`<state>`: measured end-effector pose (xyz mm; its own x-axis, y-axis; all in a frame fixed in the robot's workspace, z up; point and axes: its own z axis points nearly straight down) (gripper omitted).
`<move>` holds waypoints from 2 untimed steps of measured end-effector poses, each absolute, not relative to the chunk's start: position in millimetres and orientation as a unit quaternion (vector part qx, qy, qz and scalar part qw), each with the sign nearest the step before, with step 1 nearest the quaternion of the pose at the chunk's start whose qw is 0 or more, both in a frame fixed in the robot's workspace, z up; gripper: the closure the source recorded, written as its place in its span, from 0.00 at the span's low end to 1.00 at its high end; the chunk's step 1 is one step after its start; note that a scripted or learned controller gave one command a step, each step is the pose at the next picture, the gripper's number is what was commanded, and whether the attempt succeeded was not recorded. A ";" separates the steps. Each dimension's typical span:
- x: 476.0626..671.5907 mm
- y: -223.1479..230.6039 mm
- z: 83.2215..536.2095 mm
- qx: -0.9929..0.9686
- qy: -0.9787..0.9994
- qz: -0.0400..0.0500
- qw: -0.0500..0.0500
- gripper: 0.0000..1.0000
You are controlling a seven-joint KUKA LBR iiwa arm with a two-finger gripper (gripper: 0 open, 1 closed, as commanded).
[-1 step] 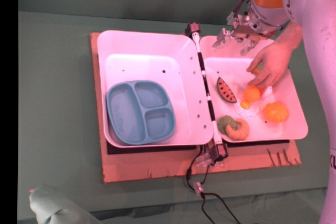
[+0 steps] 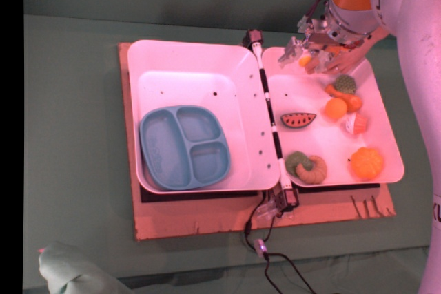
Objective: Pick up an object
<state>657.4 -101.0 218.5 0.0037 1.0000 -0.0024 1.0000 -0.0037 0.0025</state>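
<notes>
While my arm [image 2: 406, 17] reaches in over the right bin [image 2: 386, 148], my gripper [image 2: 308, 51] sits at that bin's far left corner, low over the floor. Honestly can't tell how wide my fingers are, the wrist clutter blurs them, and I can't make out anything clamped between them. There's a small yellow-orange bit [image 2: 304, 60] just beside the tips, can't say if it's touching.

Everything else, going by the watermelon slice [image 2: 298, 120] in the middle of that bin: orange ball [image 2: 335, 109] is just to its right, carrot [image 2: 344, 97] and green piece [image 2: 345, 84] up beyond that, closer to my wrist. Little pink-and-white cup thing [image 2: 356, 124] is right of the ball. Croissant [image 2: 307, 168] is on the near side of the slice, pumpkin [image 2: 366, 163] off to the croissant's right. Left of the slice, across the divider, the left bin [image 2: 179, 58] has a blue tray [image 2: 185, 147].
</notes>
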 end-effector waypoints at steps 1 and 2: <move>655.3 -100.5 178.2 0.708 0.706 -0.001 0.000 0.00; 660.7 -110.1 125.4 0.709 0.706 -0.002 -0.001 0.00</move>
<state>660.7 -110.1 125.4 0.0039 1.0000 -0.0021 1.0000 -0.0040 -0.0037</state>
